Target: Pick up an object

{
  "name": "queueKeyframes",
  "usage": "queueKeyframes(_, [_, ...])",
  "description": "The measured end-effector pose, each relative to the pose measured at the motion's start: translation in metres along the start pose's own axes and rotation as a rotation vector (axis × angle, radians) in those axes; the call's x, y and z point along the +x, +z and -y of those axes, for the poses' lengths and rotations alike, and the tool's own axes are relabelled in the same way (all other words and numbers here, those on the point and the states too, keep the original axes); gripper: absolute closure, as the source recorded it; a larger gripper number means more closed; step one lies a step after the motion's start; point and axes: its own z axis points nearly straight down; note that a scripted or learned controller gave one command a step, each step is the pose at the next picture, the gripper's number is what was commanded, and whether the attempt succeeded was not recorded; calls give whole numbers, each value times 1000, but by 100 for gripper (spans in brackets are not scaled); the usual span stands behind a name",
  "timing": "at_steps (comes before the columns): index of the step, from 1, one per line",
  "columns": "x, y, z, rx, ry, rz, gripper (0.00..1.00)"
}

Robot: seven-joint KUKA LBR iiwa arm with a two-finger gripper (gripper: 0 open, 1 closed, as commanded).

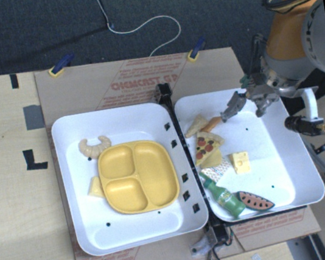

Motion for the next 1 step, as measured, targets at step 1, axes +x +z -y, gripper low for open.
queueKeyframes(1, [0,-9,-3,-14,-3,2,0])
